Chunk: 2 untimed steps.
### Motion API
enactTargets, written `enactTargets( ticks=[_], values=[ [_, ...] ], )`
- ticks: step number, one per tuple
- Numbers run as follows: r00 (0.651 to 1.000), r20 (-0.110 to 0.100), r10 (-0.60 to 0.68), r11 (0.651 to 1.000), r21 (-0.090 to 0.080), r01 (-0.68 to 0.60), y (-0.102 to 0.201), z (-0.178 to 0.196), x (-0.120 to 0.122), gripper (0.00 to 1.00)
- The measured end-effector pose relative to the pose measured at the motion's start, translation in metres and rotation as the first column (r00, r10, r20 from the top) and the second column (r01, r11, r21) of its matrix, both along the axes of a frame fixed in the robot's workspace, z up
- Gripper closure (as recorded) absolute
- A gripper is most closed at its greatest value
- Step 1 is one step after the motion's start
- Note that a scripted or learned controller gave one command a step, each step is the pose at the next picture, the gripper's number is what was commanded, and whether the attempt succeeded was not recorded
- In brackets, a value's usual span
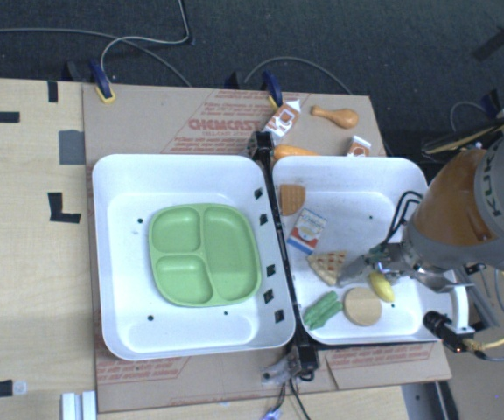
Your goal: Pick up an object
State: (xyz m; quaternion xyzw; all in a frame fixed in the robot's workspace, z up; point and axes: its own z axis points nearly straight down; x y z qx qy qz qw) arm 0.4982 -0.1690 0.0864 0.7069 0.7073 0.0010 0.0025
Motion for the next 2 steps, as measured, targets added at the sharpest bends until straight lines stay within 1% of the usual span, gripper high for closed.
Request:
enactTargets(
  ticks=[1,2],
  values=[
    [1.000,0.001,0.000,1.000,0.000,0.000,0.000,0.010,0.001,1.00],
    [1.000,-0.003,0.003,1.000,0.002,-0.003,0.053,0.100,0.071,1.00]
  ],
)
